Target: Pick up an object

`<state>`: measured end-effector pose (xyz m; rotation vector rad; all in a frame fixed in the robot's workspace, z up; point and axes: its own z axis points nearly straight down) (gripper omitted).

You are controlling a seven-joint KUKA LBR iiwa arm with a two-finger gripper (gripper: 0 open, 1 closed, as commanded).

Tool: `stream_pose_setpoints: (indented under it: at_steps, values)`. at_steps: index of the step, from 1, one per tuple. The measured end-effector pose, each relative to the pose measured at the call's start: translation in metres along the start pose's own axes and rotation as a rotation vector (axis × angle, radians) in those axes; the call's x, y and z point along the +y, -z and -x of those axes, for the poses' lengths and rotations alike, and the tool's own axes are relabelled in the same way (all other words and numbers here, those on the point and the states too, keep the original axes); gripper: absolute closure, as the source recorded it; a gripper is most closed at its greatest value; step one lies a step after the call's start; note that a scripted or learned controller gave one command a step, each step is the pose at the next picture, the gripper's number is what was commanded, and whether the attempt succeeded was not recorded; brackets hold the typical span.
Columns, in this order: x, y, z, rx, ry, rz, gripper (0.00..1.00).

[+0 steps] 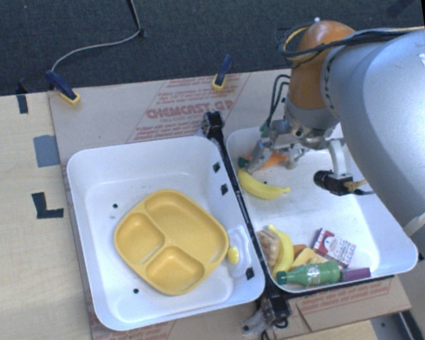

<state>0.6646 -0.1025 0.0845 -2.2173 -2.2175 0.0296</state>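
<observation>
Grey arm, then banana just below pincer

Yellow clamps pin cardboard; black tape marks, perhaps, at left

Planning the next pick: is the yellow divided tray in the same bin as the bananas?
No, the yellow tray lies in the left bin, the banana in the right bin.

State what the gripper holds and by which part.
Cannot be told: the gripper sits low in the right bin, over something orange, beside a banana.
</observation>
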Motion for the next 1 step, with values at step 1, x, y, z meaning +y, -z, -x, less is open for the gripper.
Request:
stream_pose_setpoints:
  at_steps: [1]
  values:
    - [0.0006,0.0,0.0018,0.002,0.001,0.002,0.0]
